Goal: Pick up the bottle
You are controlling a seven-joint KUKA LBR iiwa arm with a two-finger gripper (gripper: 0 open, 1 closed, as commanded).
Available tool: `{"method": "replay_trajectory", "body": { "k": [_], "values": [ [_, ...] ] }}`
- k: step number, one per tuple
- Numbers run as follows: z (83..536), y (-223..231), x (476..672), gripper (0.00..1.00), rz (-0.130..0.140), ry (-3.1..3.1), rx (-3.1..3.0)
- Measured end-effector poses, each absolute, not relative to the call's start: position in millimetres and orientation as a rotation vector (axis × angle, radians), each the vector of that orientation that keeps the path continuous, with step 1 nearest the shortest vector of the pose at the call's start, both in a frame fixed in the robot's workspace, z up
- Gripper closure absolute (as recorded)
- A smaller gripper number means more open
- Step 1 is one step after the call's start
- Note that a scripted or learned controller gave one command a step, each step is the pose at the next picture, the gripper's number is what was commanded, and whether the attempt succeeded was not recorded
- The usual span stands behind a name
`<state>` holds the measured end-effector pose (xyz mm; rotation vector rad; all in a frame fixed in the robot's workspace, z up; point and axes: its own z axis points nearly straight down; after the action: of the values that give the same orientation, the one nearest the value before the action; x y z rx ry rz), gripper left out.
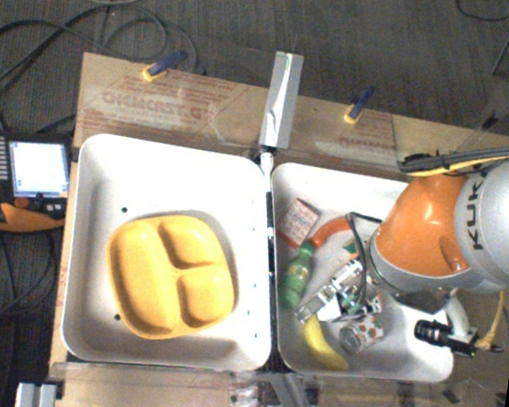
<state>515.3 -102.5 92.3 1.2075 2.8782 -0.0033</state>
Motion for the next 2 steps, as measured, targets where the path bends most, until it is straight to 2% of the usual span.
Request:
{"method": "replay_trajectory", "body": {
  "k": [1,2],
  "values": [
    [102.0,-98.8,516.8,1.0,0.008,2.881,1.206],
    [101.9,-99.0,516.7,0.0,0.007,2.881,1.206]
  ]
}}
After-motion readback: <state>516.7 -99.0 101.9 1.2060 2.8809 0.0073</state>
